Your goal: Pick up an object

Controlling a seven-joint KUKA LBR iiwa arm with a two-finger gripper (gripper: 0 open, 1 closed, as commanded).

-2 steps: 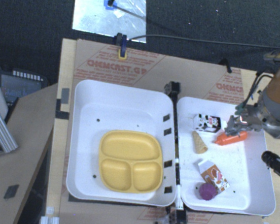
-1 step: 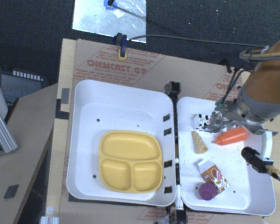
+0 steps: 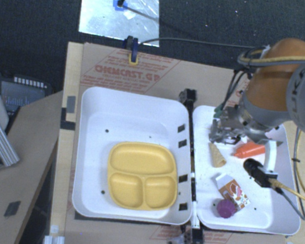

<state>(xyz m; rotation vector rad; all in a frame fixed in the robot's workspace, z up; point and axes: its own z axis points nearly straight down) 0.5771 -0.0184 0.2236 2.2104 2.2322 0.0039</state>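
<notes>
The right bin (image 3: 280, 215) holds a tan cone (image 3: 217, 154), an orange carrot-shaped piece (image 3: 247, 150), a small white box with a printed picture (image 3: 234, 192) and a purple ball (image 3: 226, 208). My gripper (image 3: 223, 131) hangs low over the bin's upper left part. It is just above the cone's wide end and left of the orange piece. Nothing shows between its fingers. The wrist hides the bin's far corner.
In the left bin (image 3: 90, 138) lies a yellow divided plate (image 3: 142, 176). A black ridge with clips (image 3: 189, 151) separates the two bins. The grey and orange arm (image 3: 283, 80) reaches over the right bin's far right side.
</notes>
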